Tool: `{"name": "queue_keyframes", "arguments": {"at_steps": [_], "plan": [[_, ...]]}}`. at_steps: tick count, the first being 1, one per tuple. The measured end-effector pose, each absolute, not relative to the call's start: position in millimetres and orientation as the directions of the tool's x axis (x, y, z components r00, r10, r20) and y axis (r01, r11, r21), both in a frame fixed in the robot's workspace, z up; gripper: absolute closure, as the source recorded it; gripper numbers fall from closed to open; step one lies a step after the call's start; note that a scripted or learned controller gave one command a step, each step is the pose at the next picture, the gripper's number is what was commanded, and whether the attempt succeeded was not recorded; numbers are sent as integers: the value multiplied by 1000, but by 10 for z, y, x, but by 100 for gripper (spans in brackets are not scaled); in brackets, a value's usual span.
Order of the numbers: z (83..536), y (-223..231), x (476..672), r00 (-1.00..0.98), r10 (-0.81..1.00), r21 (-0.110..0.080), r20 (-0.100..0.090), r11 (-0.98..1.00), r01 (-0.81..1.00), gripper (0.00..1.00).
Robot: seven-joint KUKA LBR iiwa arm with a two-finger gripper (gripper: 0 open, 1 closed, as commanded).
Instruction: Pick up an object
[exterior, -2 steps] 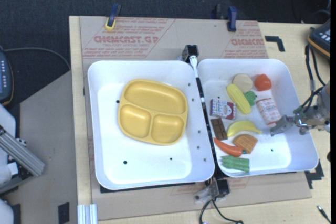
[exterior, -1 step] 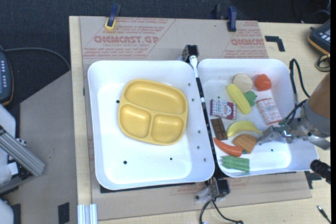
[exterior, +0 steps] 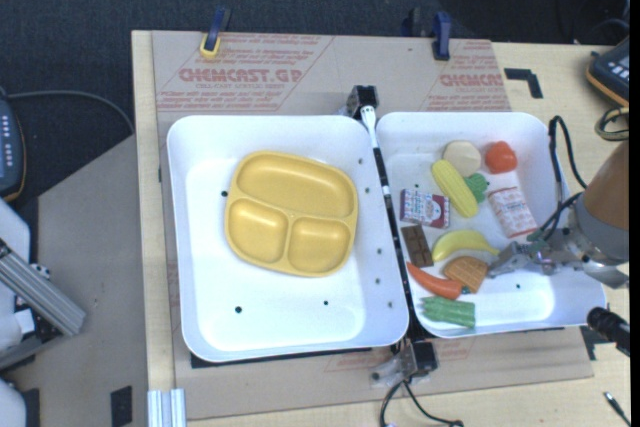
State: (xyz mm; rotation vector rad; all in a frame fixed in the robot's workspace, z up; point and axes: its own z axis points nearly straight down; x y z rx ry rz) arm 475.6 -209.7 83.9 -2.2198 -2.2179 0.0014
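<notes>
Toast (exterior: 466,272), a small, light, hard toy just left of the pincer (exterior: 503,262), looked easy to pinch by its edges, and the pincer's fingers stood open.

The brown board (exterior: 300,65) under the bins reads "CHEMCAST. G.P" in red, repeated partly at right.

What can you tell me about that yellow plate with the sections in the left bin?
The yellow plate looks like smooth, matte plastic, rounded at the corners. Raised ridges split it into three compartments: one long one along the far side and two smaller ones nearer the camera. It lies flat, right side up, slightly turned, near the middle of the left bin. Nothing sits in it or touches it.
</notes>
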Motion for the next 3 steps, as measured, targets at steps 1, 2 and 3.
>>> {"name": "queue_keyframes", "arguments": {"at_steps": [1,2,3], "plan": [[949,-2103,4761,2,1000,0,0,-2,1000,100],[1586,-2100,4763,-1,1000,8,-4,1,1000,100],[2095,-2148,4680,0,1000,6,-4,0,1000,100]]}}
